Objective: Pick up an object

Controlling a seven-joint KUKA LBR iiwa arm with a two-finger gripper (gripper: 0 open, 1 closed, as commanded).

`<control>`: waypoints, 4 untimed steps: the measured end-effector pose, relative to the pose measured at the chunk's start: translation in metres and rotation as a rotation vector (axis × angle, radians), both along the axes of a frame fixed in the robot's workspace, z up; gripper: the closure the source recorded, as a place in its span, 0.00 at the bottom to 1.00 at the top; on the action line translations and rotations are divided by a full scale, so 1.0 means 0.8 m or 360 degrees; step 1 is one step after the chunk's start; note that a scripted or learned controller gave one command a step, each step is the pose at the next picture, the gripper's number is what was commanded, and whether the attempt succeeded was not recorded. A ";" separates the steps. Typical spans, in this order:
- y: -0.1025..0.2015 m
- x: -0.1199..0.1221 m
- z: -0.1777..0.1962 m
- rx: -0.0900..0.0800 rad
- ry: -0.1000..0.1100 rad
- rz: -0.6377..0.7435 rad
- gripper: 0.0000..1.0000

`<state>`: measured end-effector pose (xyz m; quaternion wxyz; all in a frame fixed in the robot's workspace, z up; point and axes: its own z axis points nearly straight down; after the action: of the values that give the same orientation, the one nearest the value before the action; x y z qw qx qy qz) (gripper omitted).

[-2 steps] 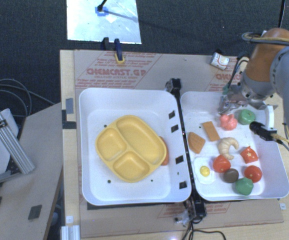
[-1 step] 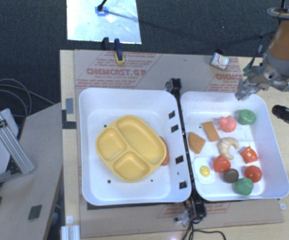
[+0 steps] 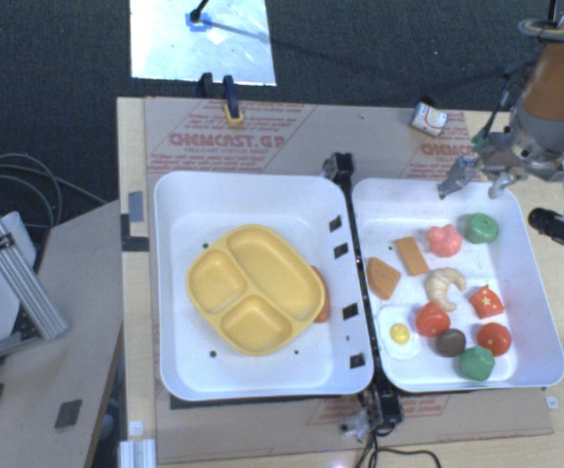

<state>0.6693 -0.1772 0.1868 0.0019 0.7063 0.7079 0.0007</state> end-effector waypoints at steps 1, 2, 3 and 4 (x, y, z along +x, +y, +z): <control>-0.037 0.000 -0.130 0.0004 0.0006 -0.0003 0.00; -0.036 0.002 0.151 -0.0007 -0.0023 0.0004 0.00; -0.035 -0.024 -0.138 0.0005 0.0015 -0.0002 0.00; -0.036 -0.019 -0.113 -0.0001 -0.0005 0.0001 1.00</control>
<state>0.6542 -0.2062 0.0965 0.0031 0.7061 0.7081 0.0018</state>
